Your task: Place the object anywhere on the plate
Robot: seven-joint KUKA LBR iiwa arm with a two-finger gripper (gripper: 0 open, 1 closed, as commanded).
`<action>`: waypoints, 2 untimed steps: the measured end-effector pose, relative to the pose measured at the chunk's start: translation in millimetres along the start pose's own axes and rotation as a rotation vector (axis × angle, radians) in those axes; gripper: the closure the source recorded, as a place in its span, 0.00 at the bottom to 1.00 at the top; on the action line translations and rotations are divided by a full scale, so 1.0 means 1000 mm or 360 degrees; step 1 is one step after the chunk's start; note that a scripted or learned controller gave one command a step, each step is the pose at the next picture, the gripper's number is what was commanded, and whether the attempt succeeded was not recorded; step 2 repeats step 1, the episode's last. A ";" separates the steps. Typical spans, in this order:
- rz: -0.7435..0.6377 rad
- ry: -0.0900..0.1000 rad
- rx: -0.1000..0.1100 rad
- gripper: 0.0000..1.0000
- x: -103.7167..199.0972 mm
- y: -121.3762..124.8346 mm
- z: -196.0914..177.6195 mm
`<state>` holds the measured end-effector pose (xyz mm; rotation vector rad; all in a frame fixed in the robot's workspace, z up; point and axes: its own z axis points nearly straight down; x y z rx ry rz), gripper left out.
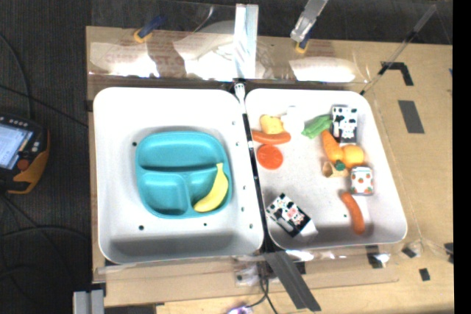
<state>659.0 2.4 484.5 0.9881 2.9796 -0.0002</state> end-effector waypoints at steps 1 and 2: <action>-0.0067 -0.0003 0.0002 0.00 -0.005 0.000 0.000; -0.0067 -0.0003 0.0002 0.00 -0.005 0.000 0.000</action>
